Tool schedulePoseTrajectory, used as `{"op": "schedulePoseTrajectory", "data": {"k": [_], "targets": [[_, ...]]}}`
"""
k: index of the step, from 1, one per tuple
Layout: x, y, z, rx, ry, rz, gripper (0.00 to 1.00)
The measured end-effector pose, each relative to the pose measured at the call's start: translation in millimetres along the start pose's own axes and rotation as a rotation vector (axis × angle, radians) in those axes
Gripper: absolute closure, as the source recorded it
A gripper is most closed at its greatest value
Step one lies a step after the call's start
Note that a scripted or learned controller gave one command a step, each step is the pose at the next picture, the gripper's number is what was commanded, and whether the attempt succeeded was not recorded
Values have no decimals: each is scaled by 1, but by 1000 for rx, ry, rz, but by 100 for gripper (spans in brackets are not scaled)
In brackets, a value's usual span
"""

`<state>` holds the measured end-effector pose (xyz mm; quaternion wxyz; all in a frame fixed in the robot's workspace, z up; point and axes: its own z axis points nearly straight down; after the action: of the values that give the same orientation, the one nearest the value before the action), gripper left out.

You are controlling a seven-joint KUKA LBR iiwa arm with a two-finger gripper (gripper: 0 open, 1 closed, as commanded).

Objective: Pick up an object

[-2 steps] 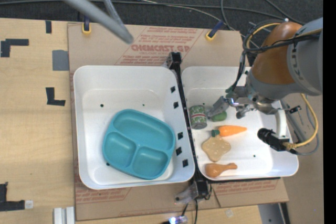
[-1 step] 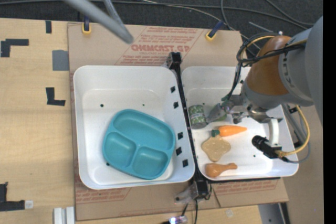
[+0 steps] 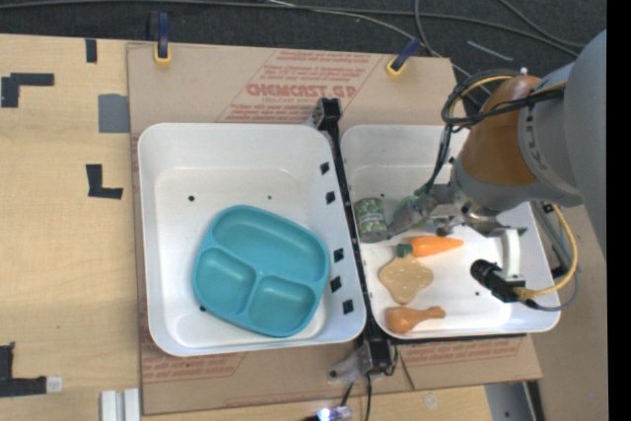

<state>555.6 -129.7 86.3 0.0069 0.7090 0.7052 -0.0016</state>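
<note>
Carrot lies in the right bin, near its middle, pointing left to right. My hand sits low in that bin just above and to the left of the carrot, beside a green can that rests against the divider. I cannot tell whether my hand is spread or pressed together; nothing shows pinched in it. Below the carrot lies a tan flat piece, and below that a drumstick near the bin's front wall. My arm reaches in from the right, its orange band above the wrist. The left bin holds a teal tray with three compartments. Both bins stand on a cardboard sheet on the surface.
</note>
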Motion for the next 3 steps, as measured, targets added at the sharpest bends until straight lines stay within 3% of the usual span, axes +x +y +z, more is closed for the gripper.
{"op": "schedulePoseTrajectory", "data": {"k": [1,3], "targets": [[2,0,-10,2,4,-3,100],[5,-13,-104,4,11,-6,100]]}}
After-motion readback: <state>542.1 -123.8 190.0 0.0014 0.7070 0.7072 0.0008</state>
